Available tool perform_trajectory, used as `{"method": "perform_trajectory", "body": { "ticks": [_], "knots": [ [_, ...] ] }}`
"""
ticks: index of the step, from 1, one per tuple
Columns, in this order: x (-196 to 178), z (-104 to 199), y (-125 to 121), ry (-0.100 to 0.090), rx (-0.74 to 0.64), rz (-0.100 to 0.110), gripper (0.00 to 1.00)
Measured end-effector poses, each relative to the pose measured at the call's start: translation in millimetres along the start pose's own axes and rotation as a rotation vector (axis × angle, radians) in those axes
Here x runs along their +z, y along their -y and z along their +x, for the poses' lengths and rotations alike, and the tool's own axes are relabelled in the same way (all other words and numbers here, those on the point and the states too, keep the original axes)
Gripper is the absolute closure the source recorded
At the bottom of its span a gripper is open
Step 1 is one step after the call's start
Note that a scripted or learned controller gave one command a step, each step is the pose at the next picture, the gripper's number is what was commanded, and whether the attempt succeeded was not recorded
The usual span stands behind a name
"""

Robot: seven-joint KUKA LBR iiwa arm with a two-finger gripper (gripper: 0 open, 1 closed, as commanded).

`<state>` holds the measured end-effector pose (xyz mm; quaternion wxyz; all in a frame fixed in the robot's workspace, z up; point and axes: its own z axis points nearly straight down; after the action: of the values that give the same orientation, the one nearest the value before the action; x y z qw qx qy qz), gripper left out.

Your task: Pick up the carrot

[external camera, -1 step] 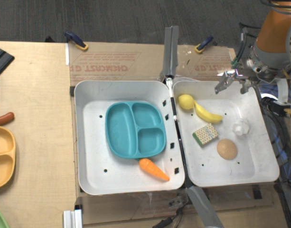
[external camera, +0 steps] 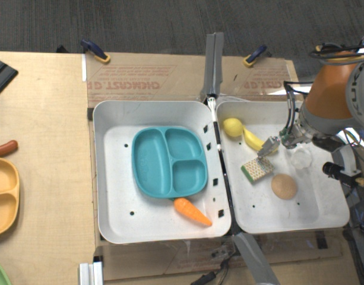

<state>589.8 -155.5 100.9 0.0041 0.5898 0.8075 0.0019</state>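
Observation:
The orange carrot [external camera: 192,212] lies in the left bin [external camera: 110,212], near the front wall, just below the teal divided plate [external camera: 170,162]. My gripper [external camera: 270,146] hangs over the right bin [external camera: 324,218], well to the right of the carrot and across the wall between the bins. It sits just above a checked sponge [external camera: 257,170] and beside a yellow banana-shaped piece [external camera: 253,139]. Nothing shows in its grasp.
The right bin also holds a lemon [external camera: 232,127], a tan round object [external camera: 284,187] and a clear piece [external camera: 300,158]. On the bench at far left lie an orange plate [external camera: 2,202] and a sausage [external camera: 3,148]. A grey post [external camera: 213,64] stands behind the bins.

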Motion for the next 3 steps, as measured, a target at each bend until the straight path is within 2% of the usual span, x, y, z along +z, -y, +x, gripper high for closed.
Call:
{"method": "perform_trajectory", "body": {
  "ticks": [1,2,3],
  "knots": [
    [-75,-9,68,-0.003,0.127,0.008,0.00],
    [-207,-31,125,-0.001,0.201,0.008,0.00],
    [-215,-32,123,0.000,0.199,0.008,1.00]
  ]
}}
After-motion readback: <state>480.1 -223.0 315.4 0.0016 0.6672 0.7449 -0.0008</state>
